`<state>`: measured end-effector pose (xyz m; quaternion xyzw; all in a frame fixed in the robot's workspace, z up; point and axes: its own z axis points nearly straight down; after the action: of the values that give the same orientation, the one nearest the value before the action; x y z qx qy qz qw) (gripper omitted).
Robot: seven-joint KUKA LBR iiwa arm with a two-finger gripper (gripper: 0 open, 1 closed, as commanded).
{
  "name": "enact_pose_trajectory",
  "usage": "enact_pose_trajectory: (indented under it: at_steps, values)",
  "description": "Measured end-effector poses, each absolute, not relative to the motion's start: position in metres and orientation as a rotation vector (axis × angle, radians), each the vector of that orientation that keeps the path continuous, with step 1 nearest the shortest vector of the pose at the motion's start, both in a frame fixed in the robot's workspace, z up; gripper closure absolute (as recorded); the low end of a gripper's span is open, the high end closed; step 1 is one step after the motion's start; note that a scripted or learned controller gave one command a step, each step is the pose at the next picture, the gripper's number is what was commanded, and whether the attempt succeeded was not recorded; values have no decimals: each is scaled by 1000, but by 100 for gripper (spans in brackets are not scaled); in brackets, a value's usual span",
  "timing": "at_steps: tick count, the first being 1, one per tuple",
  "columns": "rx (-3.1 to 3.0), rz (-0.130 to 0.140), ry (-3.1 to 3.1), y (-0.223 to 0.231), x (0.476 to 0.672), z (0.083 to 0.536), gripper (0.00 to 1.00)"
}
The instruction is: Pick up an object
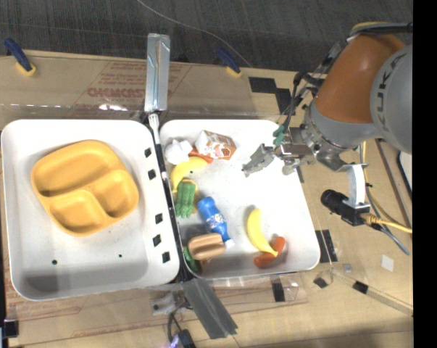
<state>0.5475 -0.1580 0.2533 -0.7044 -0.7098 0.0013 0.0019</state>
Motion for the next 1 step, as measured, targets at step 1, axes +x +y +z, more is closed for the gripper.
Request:
enact_pose_trajectory:
  at_steps: [1]
  values:
    - [-1954, -4, -2470, -154, 511, 441, 0]
